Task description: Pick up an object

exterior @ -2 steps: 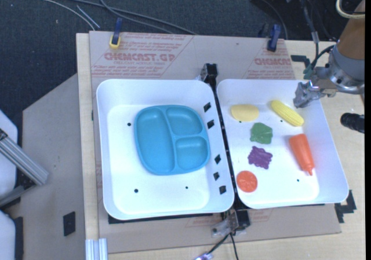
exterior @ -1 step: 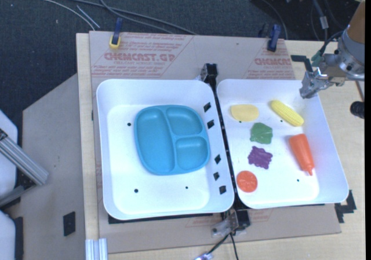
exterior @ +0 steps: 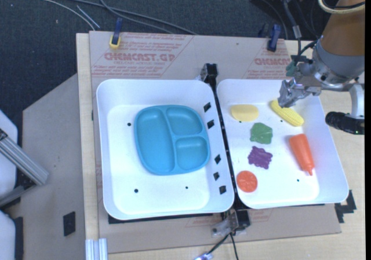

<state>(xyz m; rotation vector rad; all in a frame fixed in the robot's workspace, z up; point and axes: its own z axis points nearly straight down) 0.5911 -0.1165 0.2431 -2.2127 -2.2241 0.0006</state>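
Observation:
The right bin point(exterior: 330, 186) holds several toy foods: a yellow lemon-like piece point(exterior: 244, 112), a yellow corn cob point(exterior: 288, 114), a green piece point(exterior: 261, 132), a purple grape bunch point(exterior: 260, 157), an orange carrot point(exterior: 302, 152) and a red-orange round slice point(exterior: 247, 180). My gripper point(exterior: 286, 100) hangs at the back of this bin, directly over the corn cob's left end. Its tips are at or just above the cob. I see nothing lifted between them.
The left bin point(exterior: 110, 137) holds a blue divided plate point(exterior: 171, 138). A black divider with clips point(exterior: 215, 131) runs between the bins. Cables and clamps lie at the back of the bench, and a black fixture point(exterior: 346, 122) juts in at the right.

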